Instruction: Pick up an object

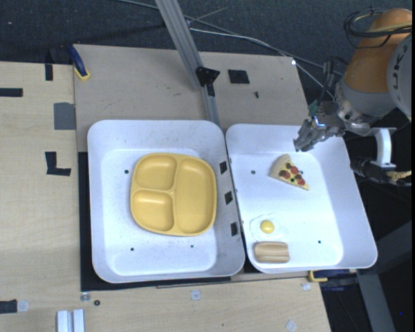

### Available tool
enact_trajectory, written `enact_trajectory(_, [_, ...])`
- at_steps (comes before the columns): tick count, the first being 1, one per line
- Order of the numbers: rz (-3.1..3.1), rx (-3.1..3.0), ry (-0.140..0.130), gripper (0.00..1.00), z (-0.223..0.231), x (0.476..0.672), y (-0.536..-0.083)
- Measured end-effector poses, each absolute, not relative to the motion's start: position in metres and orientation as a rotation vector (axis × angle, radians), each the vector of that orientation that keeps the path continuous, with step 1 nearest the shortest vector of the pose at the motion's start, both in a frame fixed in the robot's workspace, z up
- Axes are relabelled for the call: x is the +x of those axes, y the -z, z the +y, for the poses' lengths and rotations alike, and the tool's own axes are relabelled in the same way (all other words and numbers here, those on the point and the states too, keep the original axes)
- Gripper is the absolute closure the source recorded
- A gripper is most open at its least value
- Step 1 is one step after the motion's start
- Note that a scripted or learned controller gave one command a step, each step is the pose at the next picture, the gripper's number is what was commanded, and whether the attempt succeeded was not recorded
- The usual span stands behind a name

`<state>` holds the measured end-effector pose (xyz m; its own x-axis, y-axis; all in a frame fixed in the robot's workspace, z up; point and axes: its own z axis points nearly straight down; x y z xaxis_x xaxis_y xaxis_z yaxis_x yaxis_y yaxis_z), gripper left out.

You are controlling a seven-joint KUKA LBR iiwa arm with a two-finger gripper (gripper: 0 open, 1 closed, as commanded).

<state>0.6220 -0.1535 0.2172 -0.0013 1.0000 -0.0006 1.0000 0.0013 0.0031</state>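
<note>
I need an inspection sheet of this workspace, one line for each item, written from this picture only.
Surface: wooden bench bearing a left white bin and a right white bin.
Job's things: pizza slice toy, small yellow round piece and tan bread-shaped block in the right bin.
Clutter: yellow three-compartment plate in the left bin.
Grippers: hand above the right bin's far edge, near the pizza slice.
Cables: thin wires beyond the bench.
Surroundings: dark floor, grey slanted pole.
</note>
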Motion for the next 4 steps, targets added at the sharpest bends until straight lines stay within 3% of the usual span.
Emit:
enact_trajectory(1, [2.229, 2.217, 0.001, 1.0, -0.098, 0.62, -0.209])
enact_trajectory(4, [2.232, 2.215, 0.001, 1.0, 0.052, 0.585, -0.214])
